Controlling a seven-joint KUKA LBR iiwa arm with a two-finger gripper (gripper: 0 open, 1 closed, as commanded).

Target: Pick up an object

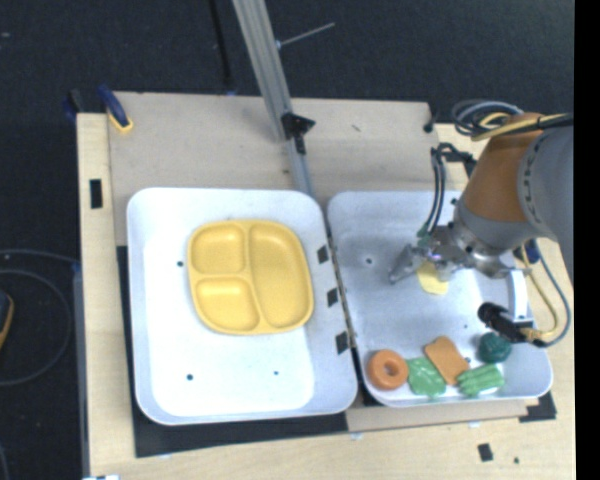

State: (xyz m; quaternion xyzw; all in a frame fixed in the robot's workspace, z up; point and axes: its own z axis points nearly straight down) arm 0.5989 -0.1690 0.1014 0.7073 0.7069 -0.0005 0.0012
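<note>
Nearest the camera, along the front edge of the right bin (pixel 380 218), sits a row of small toys: an orange ring (pixel 387 368), a light green piece (pixel 426 378) touching it, an orange block (pixel 446 357) just behind, a second green piece (pixel 481 379), and a dark green ball (pixel 495 347) at the far right. Going left to right across the table (pixel 180 138), the left bin (pixel 160 368) holds a yellow plate (pixel 250 275) with three compartments, lying flat near the bin's middle. A metal pole (pixel 260 48) slants up from between the two bins at the back. In the right bin, the arm (pixel 510 183) reaches in from the right, its orange band above the wrist. The jaws (pixel 420 265) are low over the bin floor, and one grey finger (pixel 405 265) sticks out to the left. A small yellow object (pixel 433 282) lies just beside and under the jaws, partly hidden by them; I cannot tell whether it is between the fingers or only next to them, nor whether the jaws are released or clenched. Black cables (pixel 500 320) loop beside the wrist, above the ball.
</note>
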